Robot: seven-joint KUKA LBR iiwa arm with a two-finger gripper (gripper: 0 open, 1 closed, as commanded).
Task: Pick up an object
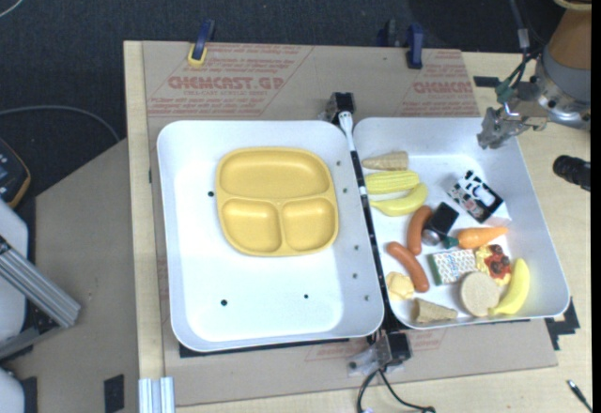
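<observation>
White bins sit side by side on the tabletop: nearest in the right bin, a banana and round cracker, then sausages, a carrot and corn. Left bin carries a yellow divided tray. Farther back, the tool hangs over the right bin's far rim, nothing visibly between its tips; picking appears not yet done. Its opening cannot be told, being small and blurred.

left bin: yellow tray | right bin: toy food | hand: over right bin's far edge
</observation>
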